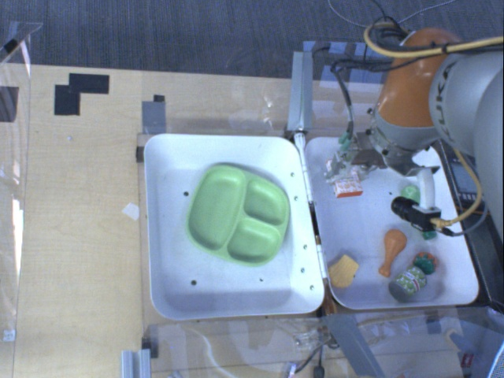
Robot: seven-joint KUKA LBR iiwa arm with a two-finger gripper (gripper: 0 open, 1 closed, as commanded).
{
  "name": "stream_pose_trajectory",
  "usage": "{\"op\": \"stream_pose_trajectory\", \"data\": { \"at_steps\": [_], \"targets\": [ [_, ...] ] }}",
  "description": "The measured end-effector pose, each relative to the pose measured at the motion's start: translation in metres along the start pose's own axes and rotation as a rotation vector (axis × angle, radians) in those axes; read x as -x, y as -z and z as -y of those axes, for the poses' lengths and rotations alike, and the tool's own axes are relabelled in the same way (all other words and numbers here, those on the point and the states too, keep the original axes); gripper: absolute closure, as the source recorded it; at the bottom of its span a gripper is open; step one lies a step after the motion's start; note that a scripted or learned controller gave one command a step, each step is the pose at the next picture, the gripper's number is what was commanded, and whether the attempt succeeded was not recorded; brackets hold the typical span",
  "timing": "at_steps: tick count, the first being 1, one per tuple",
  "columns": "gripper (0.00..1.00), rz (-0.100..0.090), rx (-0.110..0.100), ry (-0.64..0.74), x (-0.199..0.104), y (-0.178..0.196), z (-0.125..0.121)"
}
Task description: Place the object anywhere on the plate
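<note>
At the near edge of the right bin (465, 290), a yellow wedge (343, 270), an orange drumstick-shaped toy (392, 250) and a green-topped jar (409, 282) were seen lying loose, probably scattered as spare pick choices. Farther back, the gripper (346, 164) was lowered over a small white-and-red packet (346, 185), judged the object, flat and crinkled on the bin floor. Whether the fingers were spread or pinching it could not be told. The green divided plate (239, 214) was set in the left bin (165, 290), well apart.
</note>
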State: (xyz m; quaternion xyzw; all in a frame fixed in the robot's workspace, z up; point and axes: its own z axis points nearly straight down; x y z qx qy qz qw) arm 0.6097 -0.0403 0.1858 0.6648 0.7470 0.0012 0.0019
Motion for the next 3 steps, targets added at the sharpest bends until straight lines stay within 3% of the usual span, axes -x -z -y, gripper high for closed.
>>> {"op": "stream_pose_trajectory", "data": {
  "at_steps": [1, 2, 3],
  "targets": [
    [1.00, -0.002, -0.001, 0.115, -0.073, -0.001, 0.009],
    [1.00, -0.002, 0.002, 0.624, -0.116, 0.008, -0.006],
    [0.00, -0.001, 0.002, 0.623, -0.116, 0.008, -0.007]
  ]
}}
